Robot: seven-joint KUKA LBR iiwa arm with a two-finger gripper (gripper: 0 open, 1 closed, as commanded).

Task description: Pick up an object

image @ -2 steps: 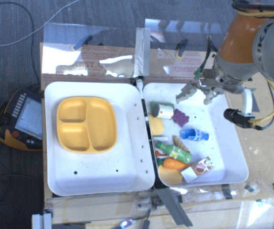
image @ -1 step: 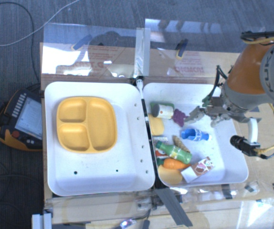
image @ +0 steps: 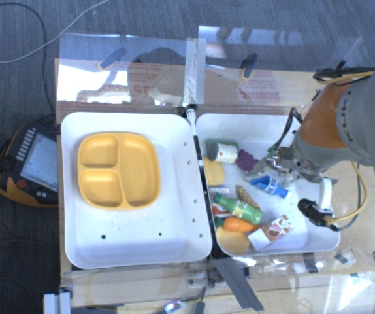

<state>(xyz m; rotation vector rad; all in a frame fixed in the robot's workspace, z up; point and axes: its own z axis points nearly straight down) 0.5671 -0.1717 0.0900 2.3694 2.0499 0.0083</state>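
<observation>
The right white bin [image: 305, 244] holds several small items. A green and white can [image: 223, 151] lies at the back left, with a purple bunch of grapes [image: 246, 159] beside it. A blue object [image: 270, 187] lies in the middle. In front lie a green bottle [image: 238, 209], an orange carrot [image: 238, 226] and a red and white carton [image: 272, 230]. A yellow block [image: 214, 173] sits by the left wall. My gripper [image: 276, 169] hangs low over the bin's right middle, just behind and above the blue object, right of the grapes. Nothing is visibly lifted.
The left white bin [image: 83, 241] bears a yellow divided plate [image: 119, 170]. A brown oblong item [image: 247, 195] lies between the blue object and the bottle. The arm's grey body with its orange band [image: 325, 120] and cables overhangs the right bin's right side.
</observation>
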